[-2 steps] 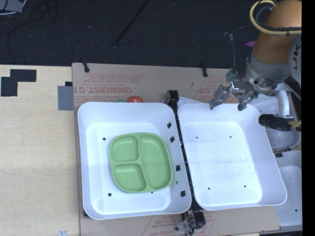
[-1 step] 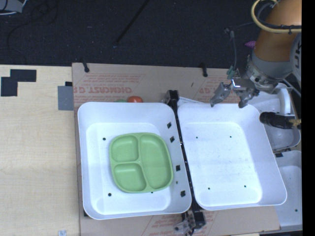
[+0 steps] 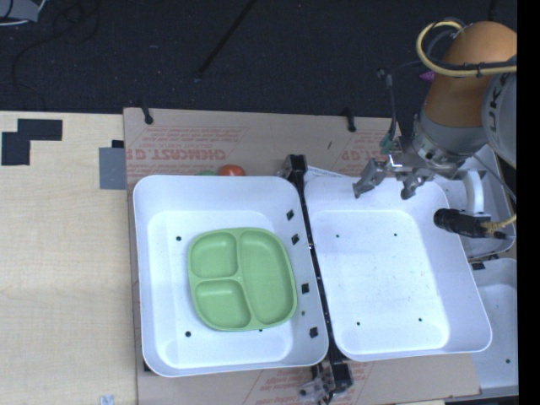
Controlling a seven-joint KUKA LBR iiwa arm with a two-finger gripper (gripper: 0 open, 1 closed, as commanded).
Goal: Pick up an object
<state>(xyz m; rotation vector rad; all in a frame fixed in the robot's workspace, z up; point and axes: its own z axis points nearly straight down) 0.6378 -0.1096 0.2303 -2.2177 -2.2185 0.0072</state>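
Note:
A light green plate with three compartments lies flat in the middle of the left bin. My gripper hangs over the far edge of the right bin, well to the right of the plate. Its two fingers stand apart, open, with nothing between them.
A small red-orange object peeks out behind the far wall of the left bin, on the cardboard sheet. A black divider strip runs between the two bins. Pale wooden benchtop lies to the left.

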